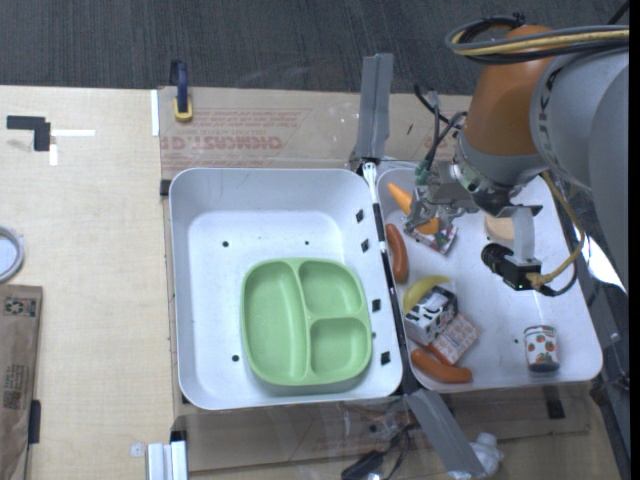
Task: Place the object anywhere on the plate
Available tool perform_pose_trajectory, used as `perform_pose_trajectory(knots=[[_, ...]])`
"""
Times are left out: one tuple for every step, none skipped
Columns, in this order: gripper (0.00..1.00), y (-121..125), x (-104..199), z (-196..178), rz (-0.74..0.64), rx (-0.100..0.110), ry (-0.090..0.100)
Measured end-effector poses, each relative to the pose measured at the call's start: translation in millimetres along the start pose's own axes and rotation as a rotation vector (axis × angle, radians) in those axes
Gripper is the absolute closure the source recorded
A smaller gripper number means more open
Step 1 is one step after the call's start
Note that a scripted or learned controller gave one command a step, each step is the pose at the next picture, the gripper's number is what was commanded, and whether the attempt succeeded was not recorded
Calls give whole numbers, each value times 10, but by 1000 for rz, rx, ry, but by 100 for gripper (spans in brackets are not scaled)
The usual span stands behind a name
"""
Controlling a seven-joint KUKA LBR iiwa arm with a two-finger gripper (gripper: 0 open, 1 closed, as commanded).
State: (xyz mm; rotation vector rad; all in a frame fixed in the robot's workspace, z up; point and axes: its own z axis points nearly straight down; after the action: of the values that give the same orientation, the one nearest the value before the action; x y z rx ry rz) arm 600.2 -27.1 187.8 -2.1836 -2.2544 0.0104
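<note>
The picking step is judged to be in hand: the claw (432, 211) is lowered over a small orange carrot-like piece (401, 197) at upper centre-right; its state cannot be told. A lift and leftward carry to the green three-compartment plastic plate (305, 321) would be needed. A red sausage (399, 252) and cow-patterned carton (430, 316) are crowded nearby.

We see a yellow-handled clamp (181, 98) at the desk's (80, 208) far edge, black bracket (30, 130) far left, cardboard piece (18, 368) near left.
</note>
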Motion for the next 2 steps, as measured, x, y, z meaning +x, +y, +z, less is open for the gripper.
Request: perform_pose_trajectory(knots=[[100, -449, 798, -4, -120, 0, 1], [0, -448, 795, -5, -119, 0, 1]])
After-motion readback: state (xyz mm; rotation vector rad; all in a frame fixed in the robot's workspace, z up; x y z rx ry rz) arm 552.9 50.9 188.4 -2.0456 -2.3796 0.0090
